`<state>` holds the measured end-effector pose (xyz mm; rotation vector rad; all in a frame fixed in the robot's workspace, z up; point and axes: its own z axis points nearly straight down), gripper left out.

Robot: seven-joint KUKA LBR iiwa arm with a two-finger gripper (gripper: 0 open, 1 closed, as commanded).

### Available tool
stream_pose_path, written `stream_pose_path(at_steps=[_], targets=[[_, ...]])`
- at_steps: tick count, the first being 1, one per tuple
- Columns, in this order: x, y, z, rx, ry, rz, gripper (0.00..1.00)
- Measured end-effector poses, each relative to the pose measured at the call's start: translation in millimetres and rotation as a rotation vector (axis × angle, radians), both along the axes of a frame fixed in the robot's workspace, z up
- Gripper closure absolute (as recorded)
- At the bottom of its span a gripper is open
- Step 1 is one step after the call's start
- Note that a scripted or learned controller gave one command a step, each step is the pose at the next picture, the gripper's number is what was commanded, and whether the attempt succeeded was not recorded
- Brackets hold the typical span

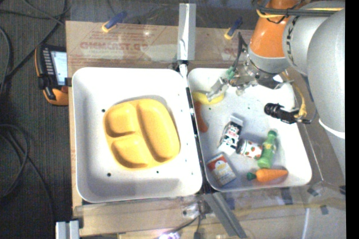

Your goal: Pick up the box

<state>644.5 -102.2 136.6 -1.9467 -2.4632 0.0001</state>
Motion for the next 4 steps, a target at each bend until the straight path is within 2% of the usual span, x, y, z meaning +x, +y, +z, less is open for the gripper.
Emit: stream_pose_path(at_steps=[1, 2, 3, 4], targets=[[-32, -88, -46, -0.006, -0.013, 0.152, 0.00], [-69, -80, -46, -0.004, -0.019, 0.038, 0.00], [-68, -72, -6, -0.001, -0.003, 0.410, 0.00], [-117, -23, -46, -0.005, -0.017, 0.057, 0.00]])
